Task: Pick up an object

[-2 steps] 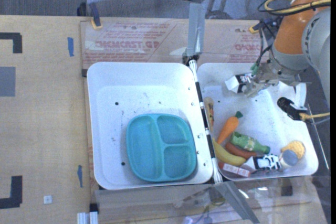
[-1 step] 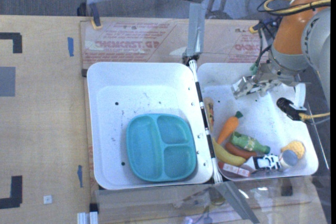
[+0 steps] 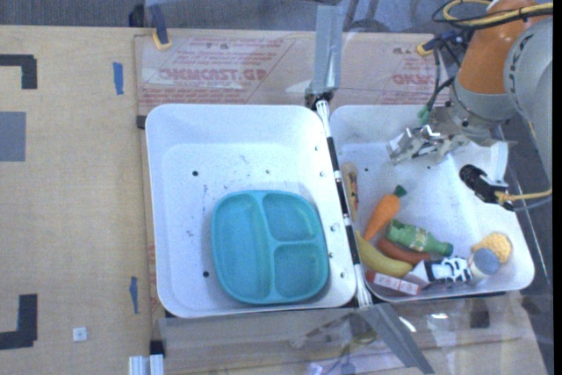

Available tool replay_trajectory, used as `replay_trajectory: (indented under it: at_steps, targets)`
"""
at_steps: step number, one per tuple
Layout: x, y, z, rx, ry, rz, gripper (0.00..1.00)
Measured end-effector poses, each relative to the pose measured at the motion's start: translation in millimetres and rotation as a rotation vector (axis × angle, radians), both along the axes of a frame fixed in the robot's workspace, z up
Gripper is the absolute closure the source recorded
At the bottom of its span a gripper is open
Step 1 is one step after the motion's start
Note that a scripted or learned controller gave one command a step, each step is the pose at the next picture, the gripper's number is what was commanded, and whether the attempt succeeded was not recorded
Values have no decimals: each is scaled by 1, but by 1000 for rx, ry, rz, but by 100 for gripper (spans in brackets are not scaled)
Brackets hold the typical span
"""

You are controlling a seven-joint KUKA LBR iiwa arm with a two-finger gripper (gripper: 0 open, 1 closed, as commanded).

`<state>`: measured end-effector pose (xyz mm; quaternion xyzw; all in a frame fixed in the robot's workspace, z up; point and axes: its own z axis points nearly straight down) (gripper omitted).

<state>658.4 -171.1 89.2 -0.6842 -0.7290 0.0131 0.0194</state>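
The grey arm with its orange band [image 3: 492,57] reaches in from the right, and its metal two-finger gripper [image 3: 420,143] hangs over the upper part of the right-hand shallow white bin [image 3: 518,272]; the gripper's state I cannot tell from this angle. Below it lies an orange toy carrot with a green top [image 3: 383,214], long axis on a diagonal, leafy end pointing up and right, tip down and left. Just beside it sits a green toy bottle [image 3: 420,238], lying roughly across the bin, and a yellow banana [image 3: 379,257] curving along the lower left. A round yellow and blue toy [image 3: 490,254] rests near the lower right corner. In the left-hand white bin [image 3: 176,136] a teal divided plastic plate [image 3: 270,247] lies flat.
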Motion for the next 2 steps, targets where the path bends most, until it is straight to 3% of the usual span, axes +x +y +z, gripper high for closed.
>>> replay_trajectory:
  at_steps: [1, 2]
  targets:
    - [0, 0, 9, -3, 2, 1, 100]
    - [-1, 0, 9, -1, 4, 1, 0]
